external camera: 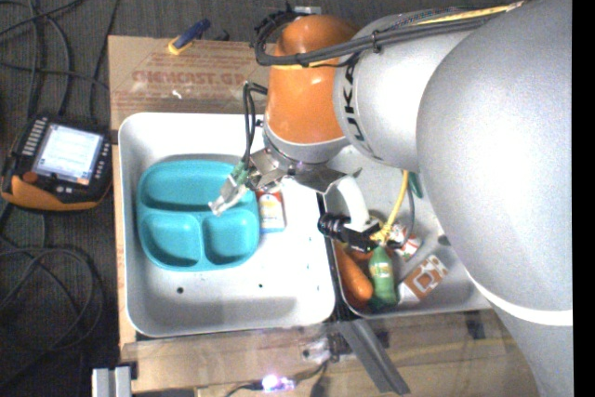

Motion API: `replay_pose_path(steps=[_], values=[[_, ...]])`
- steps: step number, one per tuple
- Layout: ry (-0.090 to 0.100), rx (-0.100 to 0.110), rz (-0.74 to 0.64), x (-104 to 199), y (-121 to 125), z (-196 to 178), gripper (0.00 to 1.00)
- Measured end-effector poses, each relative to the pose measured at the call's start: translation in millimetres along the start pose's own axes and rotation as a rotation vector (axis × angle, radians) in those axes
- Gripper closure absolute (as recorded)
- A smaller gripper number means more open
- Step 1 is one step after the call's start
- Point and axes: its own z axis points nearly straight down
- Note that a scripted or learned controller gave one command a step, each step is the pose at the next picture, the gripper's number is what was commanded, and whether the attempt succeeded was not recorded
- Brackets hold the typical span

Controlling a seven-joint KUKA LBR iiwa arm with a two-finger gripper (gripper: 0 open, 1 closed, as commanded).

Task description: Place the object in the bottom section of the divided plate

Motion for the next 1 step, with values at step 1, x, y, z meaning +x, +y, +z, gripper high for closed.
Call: replay_pose_path(steps=[1], values=[[0.001, 0.0, -0.022, 76.8, -24.9, -25.6, 0.0]])
